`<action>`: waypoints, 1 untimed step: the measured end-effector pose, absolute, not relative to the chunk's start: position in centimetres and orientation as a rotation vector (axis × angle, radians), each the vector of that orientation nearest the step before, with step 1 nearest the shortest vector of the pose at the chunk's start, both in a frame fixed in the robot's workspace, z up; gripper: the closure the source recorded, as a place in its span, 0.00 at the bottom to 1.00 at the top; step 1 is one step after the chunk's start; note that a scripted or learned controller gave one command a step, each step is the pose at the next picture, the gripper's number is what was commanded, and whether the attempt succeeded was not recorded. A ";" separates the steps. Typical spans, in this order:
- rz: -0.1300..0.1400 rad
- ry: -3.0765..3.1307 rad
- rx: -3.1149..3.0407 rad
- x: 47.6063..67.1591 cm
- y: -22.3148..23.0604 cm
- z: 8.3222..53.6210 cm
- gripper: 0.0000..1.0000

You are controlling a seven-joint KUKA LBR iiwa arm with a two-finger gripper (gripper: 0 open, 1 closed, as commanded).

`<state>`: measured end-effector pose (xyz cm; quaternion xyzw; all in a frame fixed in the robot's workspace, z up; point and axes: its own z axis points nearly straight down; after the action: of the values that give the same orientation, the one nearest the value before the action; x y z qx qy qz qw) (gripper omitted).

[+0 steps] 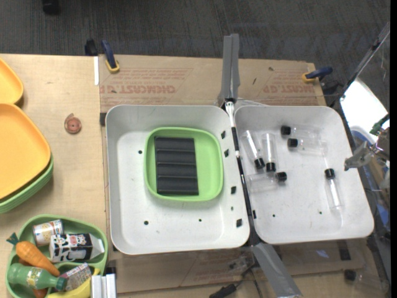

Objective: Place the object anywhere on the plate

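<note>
A square green plate [213,166] lies in the left white bin [127,197], a little above its middle. A dark grey ridged block [177,165] rests flat on the plate and covers most of its centre. In the right white bin [298,216] lie several clear tubes with black caps, among them one near the divider [255,152], one at the bin's top [291,131] and one by the right wall [332,187].
Stacked yellow and green plates [22,151] sit on the wooden bench at far left. A green bowl of toy food [53,259] stands at the lower left. Clamps [110,61] hold the cardboard behind the bins. A grey metal piece [361,158] touches the right bin's rim.
</note>
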<state>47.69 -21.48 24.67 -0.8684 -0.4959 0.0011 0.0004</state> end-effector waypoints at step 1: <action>0.004 -1.558 -2.727 47.7 -21.5 24.7 0.00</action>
<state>47.70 -21.47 24.67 -0.8684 -0.4959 0.0012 0.0004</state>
